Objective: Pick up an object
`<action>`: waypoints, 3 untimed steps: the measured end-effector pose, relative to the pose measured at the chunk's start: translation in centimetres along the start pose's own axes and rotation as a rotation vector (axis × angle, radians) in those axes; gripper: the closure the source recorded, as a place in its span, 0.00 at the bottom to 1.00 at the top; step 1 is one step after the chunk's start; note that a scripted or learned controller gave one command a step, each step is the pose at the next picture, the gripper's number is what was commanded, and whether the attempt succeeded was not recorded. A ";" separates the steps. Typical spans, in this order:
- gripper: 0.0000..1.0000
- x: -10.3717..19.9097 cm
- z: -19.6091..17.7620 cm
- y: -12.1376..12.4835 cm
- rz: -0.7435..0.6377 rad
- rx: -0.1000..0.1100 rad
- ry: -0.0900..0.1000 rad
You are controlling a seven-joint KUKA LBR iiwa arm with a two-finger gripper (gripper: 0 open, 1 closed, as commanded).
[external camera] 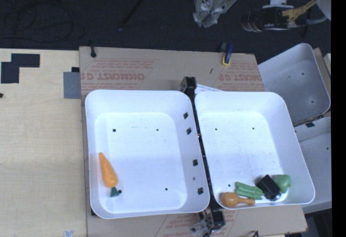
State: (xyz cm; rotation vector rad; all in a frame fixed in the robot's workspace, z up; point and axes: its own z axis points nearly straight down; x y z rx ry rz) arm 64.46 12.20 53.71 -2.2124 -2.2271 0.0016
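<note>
So far nothing is lifted: the carrot (pixel 107 170) lies alone near the left wall of the left bin (pixel 138 101), the easiest pick.
Orange, tapered, with a small dark green stub at its near end, it lies lengthwise near-to-far; closing across its thick middle should serve best. The right bin (pixel 243 101) holds a crowded near-right cluster: green pod (pixel 248 190), black block (pixel 268 186), orange pear-shaped piece (pixel 236 199). The end effector (pixel 212 7) hangs far beyond the desk (pixel 38 138), carrying nothing; whether it is spread or clenched I cannot tell.
</note>
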 end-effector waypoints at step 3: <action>1.00 12.3 0.1 0.0 0.001 0.002 -0.003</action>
